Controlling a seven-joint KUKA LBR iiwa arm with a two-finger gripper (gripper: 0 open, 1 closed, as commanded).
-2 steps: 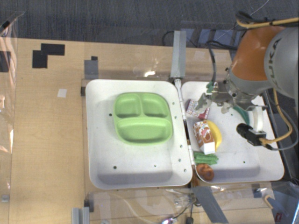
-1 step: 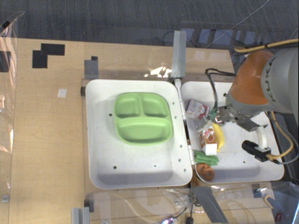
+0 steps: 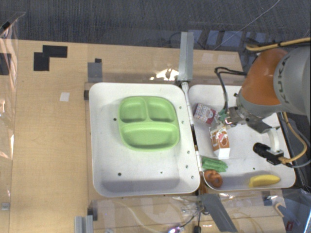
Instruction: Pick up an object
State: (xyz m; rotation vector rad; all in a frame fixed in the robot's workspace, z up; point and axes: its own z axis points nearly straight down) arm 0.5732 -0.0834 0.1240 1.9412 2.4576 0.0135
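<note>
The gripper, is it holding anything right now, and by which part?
Cannot be told. The gripper sits at the top of the carton in the right bin, but the wrist hides the contact.

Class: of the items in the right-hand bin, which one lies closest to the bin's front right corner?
The yellow banana. It lies alone by that corner; the carton, green vegetable and pouch sit further left.

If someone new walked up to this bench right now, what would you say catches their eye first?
Probably the bright green divided plate, sitting alone in the middle of the left bin. Next, the arm's orange band looming over the right bin, where small items are scattered: a white carton near the centre, a yellow banana along the near wall, and a reddish fruit in the near-left corner.
</note>
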